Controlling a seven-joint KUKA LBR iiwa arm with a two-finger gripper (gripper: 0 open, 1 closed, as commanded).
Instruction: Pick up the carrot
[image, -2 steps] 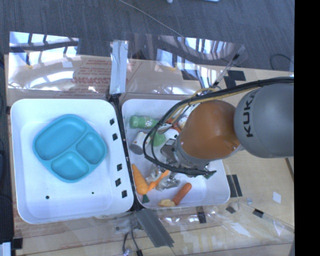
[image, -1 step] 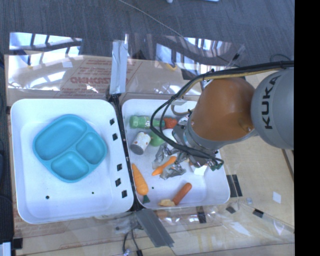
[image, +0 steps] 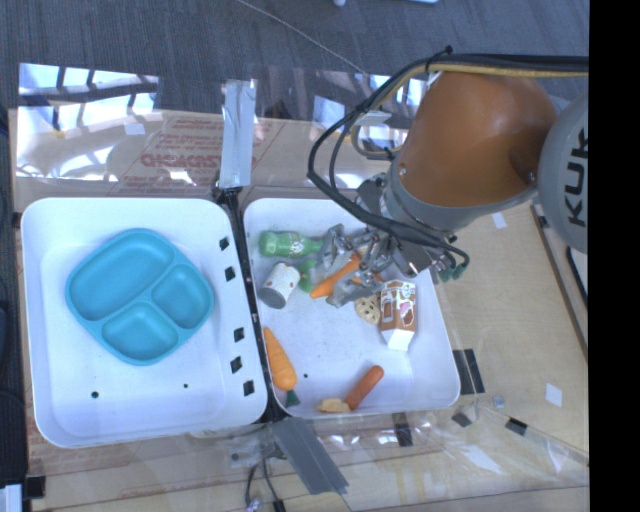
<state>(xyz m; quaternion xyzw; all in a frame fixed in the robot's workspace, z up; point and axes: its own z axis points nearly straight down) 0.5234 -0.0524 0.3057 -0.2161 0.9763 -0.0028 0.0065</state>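
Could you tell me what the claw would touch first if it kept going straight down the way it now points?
Most likely the small orange carrot lying right under the claw in the right bin; how far above it the claw is, one slanted view cannot settle.

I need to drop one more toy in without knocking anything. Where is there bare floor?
Left bin: bare along the front, below the blue tray. Right bin: a patch between the orange carrot and the milk carton. Crowded under the pincer, by the green bottle.
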